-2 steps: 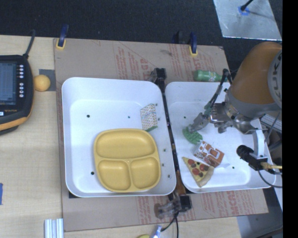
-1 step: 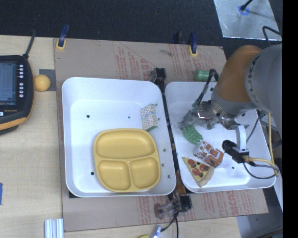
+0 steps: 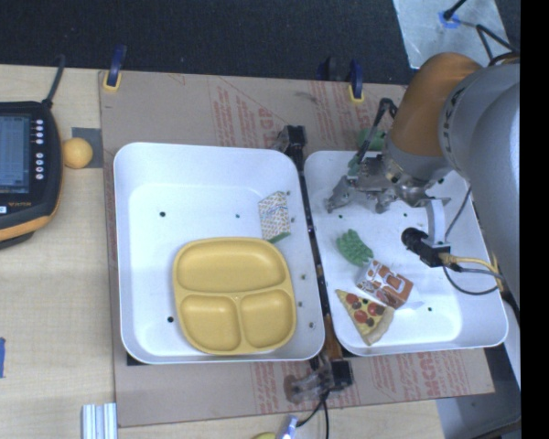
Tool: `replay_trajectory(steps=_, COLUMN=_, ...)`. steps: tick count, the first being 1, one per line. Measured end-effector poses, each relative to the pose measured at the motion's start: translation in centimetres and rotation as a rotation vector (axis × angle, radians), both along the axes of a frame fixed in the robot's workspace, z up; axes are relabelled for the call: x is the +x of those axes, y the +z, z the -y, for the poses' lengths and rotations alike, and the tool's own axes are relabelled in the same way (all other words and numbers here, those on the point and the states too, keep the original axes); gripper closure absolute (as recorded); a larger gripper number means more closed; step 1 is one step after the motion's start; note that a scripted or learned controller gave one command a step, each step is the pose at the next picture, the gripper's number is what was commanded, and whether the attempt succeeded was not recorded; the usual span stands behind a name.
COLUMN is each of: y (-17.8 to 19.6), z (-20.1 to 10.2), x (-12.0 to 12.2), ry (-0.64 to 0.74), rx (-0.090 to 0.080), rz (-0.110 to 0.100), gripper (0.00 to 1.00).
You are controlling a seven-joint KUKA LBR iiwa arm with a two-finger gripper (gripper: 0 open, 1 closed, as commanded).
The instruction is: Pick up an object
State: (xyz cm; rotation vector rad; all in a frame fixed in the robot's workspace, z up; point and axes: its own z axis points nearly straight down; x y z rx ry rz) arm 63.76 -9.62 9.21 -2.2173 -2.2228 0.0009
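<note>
Seen from above at a slant: two shallow glossy white bins side by side on a cardboard-covered bench. In the left bin, a smooth yellow plastic tray with three rounded compartments, and at its upper right corner a small crinkled speckled packet. In the right bin, a knobbly green toy, just below it a flat printed red-and-white packet, and touching that a triangular pizza slice with red dots. Over the right bin's far end, the metallic gripper, splayed apart, pinching nothing, well apart from the toys. Off left, a black and orange pendant beside an orange ball.
</note>
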Motion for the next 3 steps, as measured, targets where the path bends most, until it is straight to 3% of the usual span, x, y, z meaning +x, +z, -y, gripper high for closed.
replay_trajectory(steps=1, y=-0.1, z=0.4, x=-7.0, ry=0.003, rx=-0.002, rz=-0.003, gripper=0.00)
replay_trajectory(steps=2, y=0.0, z=0.0, x=-3.2, ry=0.001, rx=-0.001, rz=-0.001, gripper=0.00)
replay_trajectory(steps=3, y=-0.1, z=0.6, x=-7.3, ry=0.003, rx=-0.002, rz=-0.003, gripper=0.00)
